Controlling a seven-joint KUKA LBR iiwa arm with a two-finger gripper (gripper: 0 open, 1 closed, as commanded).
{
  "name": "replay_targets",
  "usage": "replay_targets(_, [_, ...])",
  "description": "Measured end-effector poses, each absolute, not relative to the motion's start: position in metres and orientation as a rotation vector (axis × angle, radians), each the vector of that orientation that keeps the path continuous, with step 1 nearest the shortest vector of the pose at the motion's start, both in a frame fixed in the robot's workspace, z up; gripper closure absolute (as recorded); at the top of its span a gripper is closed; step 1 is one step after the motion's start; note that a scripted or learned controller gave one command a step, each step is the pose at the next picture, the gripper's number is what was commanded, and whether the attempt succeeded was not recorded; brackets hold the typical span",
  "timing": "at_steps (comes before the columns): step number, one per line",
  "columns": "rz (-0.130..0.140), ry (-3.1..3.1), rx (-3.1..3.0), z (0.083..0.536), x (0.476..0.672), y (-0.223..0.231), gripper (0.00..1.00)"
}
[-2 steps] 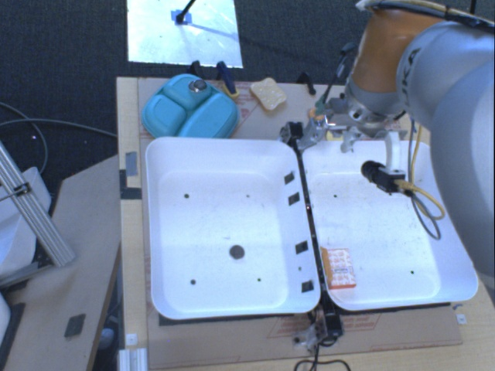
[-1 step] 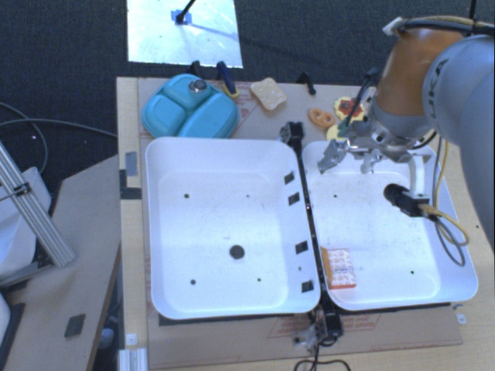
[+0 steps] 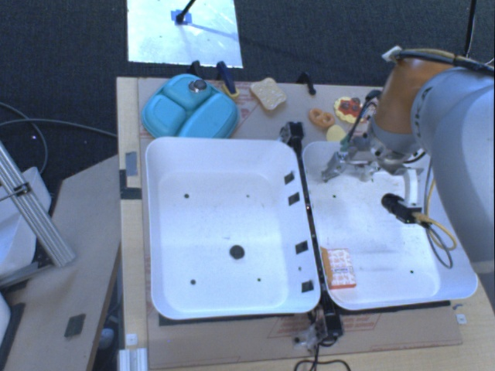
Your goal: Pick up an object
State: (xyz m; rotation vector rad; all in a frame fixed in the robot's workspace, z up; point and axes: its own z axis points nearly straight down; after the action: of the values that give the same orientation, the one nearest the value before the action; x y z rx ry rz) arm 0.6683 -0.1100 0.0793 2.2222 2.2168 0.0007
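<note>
An orange and white packet [image 3: 338,267] lies flat at the near left corner of the right bin [image 3: 452,280]. A small dark round object [image 3: 237,251] rests on the floor of the left bin [image 3: 166,207]. My gripper [image 3: 348,173] hangs over the far left part of the right bin, well beyond the packet. Its fingers [image 3: 328,172] are spread open with nothing between them.
Behind the bins lie a blue divided dish [image 3: 189,108], a toast slice [image 3: 268,93], a pretzel [image 3: 321,117], a yellow piece [image 3: 335,134] and a pizza-like toy [image 3: 349,108]. A black fitting on a yellow cable [image 3: 398,205] hangs from the arm over the right bin.
</note>
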Motion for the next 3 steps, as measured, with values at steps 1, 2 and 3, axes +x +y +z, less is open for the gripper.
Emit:
replay_targets(1, [0.007, 2.221, 2.212, 0.097, 0.671, -0.107, 1.00])
replay_targets(2, [0.015, 2.233, 2.204, 0.191, 0.654, 0.001, 1.00])
replay_targets(3, [0.004, 2.217, 2.219, 0.188, 0.670, -0.053, 1.00])
